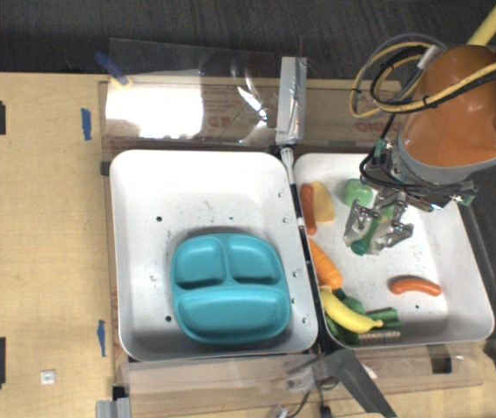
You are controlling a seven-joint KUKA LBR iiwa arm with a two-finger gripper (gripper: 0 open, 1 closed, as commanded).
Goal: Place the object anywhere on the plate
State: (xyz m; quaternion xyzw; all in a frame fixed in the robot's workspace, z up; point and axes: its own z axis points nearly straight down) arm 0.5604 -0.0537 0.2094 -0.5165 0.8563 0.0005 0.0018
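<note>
plate [229,296]: teal, three compartments, in the left bin, well left of gripper.
gripper [377,230]: over the right bin, pointing down; fingers closed on green object.
green object [363,244]: between the fingers, long axis unclear, partly hidden; plate lies left and slightly nearer.

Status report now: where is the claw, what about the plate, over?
Claw low in right bin, at a green item. Teal plate in left bin, nothing on it. Banana, carrot, red sausage lie nearby.
</note>
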